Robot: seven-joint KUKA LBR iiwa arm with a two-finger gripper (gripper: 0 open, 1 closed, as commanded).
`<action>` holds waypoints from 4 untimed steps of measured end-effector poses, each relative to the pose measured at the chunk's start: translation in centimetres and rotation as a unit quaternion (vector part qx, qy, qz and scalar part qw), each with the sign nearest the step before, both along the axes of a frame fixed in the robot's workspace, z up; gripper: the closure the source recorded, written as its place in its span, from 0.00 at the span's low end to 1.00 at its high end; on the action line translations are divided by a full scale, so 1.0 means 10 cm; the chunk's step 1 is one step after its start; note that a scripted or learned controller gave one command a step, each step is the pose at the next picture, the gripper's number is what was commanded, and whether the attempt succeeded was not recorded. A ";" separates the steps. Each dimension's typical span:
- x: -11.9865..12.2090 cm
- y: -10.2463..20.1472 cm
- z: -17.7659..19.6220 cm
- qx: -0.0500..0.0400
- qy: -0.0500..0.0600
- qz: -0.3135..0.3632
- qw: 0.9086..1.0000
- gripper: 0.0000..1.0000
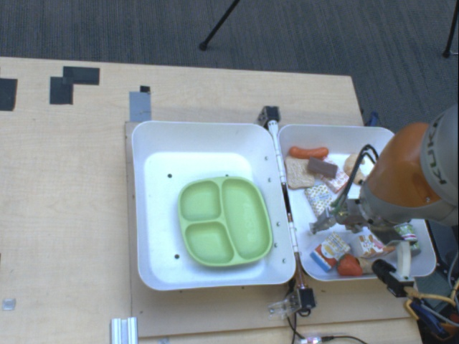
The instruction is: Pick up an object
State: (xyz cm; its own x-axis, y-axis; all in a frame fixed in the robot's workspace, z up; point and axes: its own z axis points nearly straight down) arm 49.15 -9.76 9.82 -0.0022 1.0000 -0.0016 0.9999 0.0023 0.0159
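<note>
My gripper (pixel 324 222) hangs low in the right bin (pixel 423 264), but whether it is spread or closed I cannot tell from this slant. Just beside it lie a small printed packet (pixel 331 248) and a red tomato-like piece (pixel 349 266); a brown slice (pixel 300 172) and an orange sausage (pixel 308 152) sit farther off. I judge the packet nearest, so I should centre squarely over it before descending. The green divided tray (pixel 224 221) rests in the left bin (pixel 143 192).

Dark grey carpet (pixel 143 13) lies behind a pale wooden bench (pixel 64 192).
</note>
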 end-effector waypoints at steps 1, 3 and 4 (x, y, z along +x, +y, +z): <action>0.01 0.01 0.11 0.000 -0.002 0.001 1.000 1.00; 0.03 0.01 0.21 0.000 -0.004 0.002 1.000 1.00; 0.03 0.01 0.21 0.000 -0.003 0.002 1.000 0.00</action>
State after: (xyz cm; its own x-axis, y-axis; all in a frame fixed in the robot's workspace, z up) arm 49.43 -9.63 11.91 -0.0058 1.0000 -0.0010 0.9997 0.0059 0.0228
